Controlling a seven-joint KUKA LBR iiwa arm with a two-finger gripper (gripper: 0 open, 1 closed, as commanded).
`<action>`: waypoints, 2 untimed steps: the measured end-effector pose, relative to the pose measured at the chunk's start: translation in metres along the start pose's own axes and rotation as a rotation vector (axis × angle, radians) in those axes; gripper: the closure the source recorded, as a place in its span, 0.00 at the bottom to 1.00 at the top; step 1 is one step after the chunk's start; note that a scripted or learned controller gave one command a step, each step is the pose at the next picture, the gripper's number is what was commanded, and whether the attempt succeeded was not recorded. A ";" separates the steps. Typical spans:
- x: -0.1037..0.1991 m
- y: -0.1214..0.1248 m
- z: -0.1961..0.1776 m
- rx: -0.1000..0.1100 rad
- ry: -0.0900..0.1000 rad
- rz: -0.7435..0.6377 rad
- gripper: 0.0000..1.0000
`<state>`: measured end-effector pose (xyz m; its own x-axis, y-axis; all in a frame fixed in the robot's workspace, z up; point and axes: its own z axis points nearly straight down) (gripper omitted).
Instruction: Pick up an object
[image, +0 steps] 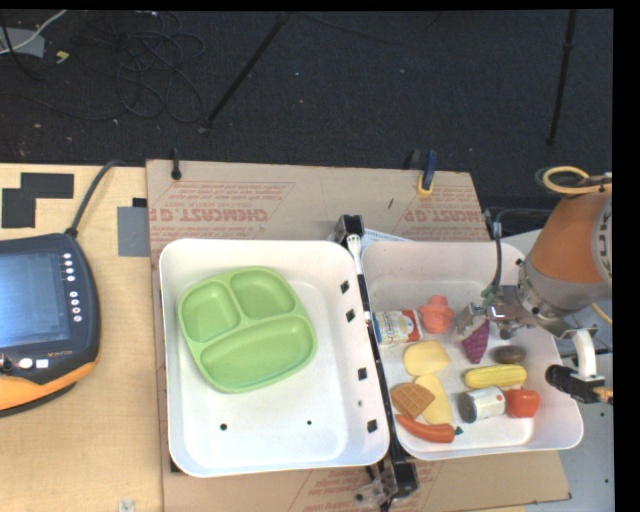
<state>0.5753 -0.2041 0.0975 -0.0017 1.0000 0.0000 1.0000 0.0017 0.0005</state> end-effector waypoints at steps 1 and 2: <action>0.018 -0.043 0.008 -0.003 -0.001 0.006 0.00; 0.093 -0.002 0.009 -0.001 0.002 -0.004 0.00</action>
<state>0.5729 -0.1106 0.0885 -0.0062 1.0000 0.0022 1.0000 0.0062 0.0020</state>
